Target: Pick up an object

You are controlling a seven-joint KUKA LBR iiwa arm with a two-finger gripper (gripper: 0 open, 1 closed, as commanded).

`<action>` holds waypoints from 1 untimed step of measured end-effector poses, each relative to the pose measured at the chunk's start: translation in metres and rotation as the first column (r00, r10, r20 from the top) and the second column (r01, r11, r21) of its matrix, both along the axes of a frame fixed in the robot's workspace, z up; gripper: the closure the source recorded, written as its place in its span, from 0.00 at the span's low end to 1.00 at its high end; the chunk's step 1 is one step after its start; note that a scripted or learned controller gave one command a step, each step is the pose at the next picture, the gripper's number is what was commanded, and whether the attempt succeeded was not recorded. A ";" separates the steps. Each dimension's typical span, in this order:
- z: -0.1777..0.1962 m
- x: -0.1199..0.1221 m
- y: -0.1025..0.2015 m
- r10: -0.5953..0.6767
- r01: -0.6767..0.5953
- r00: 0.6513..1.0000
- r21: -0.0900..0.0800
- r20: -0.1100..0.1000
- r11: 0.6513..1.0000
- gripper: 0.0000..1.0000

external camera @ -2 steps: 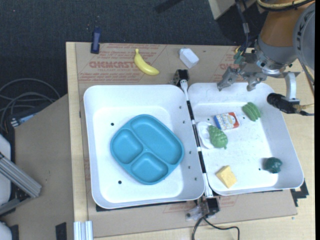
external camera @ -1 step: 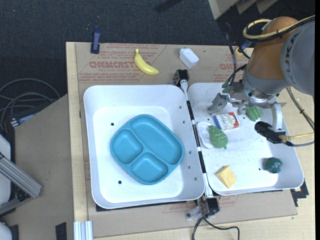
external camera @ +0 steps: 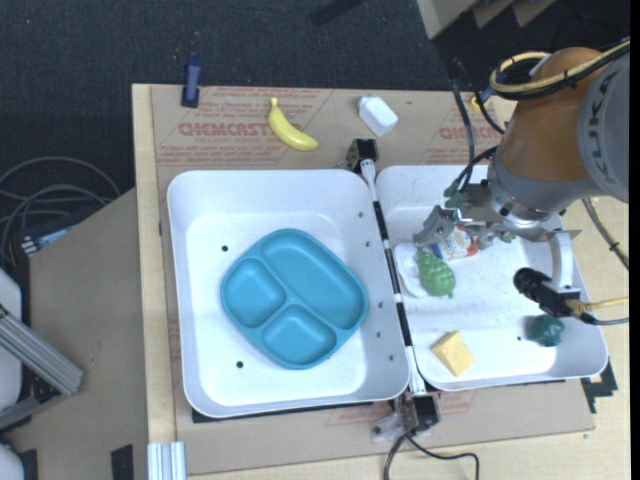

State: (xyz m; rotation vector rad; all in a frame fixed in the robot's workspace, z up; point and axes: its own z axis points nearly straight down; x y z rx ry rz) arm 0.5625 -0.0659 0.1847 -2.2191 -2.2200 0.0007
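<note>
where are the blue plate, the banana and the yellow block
blue plate (external camera: 292, 297), camera view, on its centre where the dividers meet
banana (external camera: 289, 131), camera view, on the middle of its curve
yellow block (external camera: 452, 353), camera view, on its top face

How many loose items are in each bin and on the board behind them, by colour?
Blue: 1, divided plate, left bin.
Green: 1, lumpy green toy, right bin.
Yellow: 2, yellow block, right bin; banana, board.
Teal: 1, small teal object, right bin.
White: 1, small white object, board.
Total: 6
</note>
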 end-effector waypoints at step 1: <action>0.000 0.000 -0.002 -0.001 0.001 1.000 -0.001 0.001 1.000 0.00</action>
